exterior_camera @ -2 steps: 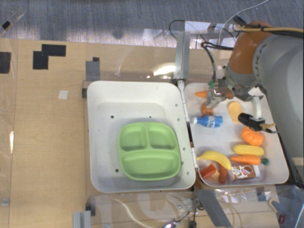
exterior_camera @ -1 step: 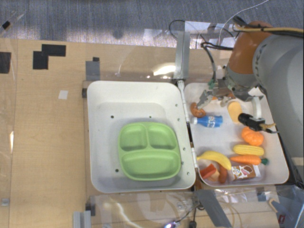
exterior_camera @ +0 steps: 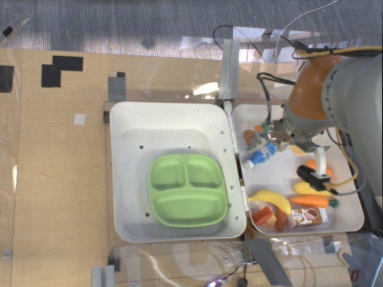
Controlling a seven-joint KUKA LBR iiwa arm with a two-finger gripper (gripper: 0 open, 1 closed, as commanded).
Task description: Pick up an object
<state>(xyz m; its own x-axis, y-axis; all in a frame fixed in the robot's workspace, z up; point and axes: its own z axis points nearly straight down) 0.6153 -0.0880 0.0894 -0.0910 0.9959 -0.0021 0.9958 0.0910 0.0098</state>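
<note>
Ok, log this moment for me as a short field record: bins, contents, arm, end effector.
left bin: green tray
right bin: blue bottle, banana, carrot, red carton, other small items
arm: over right bin, top end
end effector: low, just above blue bottle; grip state unclear
held: nothing visible

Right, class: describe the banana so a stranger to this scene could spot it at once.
Find the right white bin, the one crowded with toys. Along its near edge lies the banana, just left of a carrot. It is the curved, plain yellow piece beside the divider between the bins.
</note>
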